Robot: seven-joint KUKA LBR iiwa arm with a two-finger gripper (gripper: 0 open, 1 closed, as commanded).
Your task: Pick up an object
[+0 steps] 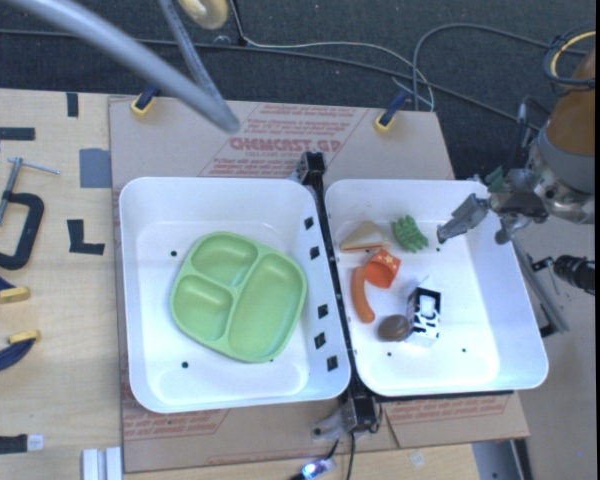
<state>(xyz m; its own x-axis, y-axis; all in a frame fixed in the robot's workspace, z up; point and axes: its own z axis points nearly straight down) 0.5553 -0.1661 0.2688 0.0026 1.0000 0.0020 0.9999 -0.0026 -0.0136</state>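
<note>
**Objects wait in the right bin while the gripper hovers at its far edge**

Objects lie clustered in the right bin, all to the gripper's left and below it: a green leafy piece nearest its fingertips, a tan wedge beyond that, then an orange-red block, a long orange piece, a brown lump and a black-and-white item. The gripper hangs over the bin's upper right rim with its two fingers spread apart, holding nothing. To do this step well, I judge the green piece the best target: it sits apart from its neighbours. Centre the fingers over it, descend straight, and close only once both straddle it. The green divided plate lies in the other bin, well away.
</note>
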